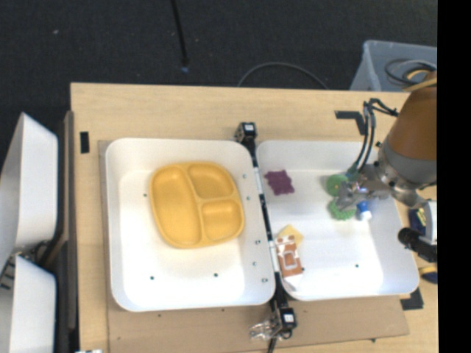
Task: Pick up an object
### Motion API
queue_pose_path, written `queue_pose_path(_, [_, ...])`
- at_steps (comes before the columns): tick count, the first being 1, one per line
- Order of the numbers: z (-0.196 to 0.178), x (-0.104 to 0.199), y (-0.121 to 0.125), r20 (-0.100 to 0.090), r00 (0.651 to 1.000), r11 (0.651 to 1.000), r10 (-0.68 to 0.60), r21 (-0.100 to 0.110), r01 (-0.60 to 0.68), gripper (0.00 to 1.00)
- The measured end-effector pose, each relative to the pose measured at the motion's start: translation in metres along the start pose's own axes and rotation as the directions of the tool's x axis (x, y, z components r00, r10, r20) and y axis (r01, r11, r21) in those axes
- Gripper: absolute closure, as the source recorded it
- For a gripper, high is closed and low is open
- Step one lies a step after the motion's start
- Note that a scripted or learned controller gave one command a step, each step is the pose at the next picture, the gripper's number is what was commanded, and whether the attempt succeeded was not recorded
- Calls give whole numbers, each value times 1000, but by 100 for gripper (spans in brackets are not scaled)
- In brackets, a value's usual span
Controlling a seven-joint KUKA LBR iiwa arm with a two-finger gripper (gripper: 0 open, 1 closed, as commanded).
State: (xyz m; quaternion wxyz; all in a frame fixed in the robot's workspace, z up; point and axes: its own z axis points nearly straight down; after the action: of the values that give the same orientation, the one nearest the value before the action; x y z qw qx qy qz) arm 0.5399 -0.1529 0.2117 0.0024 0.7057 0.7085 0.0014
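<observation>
End effector (pixel 352 194) sat low over the green toy (pixel 338 197) in the right bin (pixel 383 271), at 3 o'clock from the purple piece (pixel 279 182); honestly couldn't tell its grip state.

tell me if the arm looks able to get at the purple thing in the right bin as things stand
Probably yes. The purple object lies alone on the right bin floor, nothing on top or touching it, and the gripper is over the green object in the same bin.

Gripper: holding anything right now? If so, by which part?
Cannot be told. The gripper is down at the green object in the right bin, but the wrist hides whether anything sits between its fingers.
</observation>
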Motion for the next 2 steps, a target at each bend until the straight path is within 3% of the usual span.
queue_pose_path(1, [-2,57,10,-2,1000,1000,-4,2,4,100])
queue_pose_path(2, [-8,115,35,-3,1000,1000,-5,2,5,100])
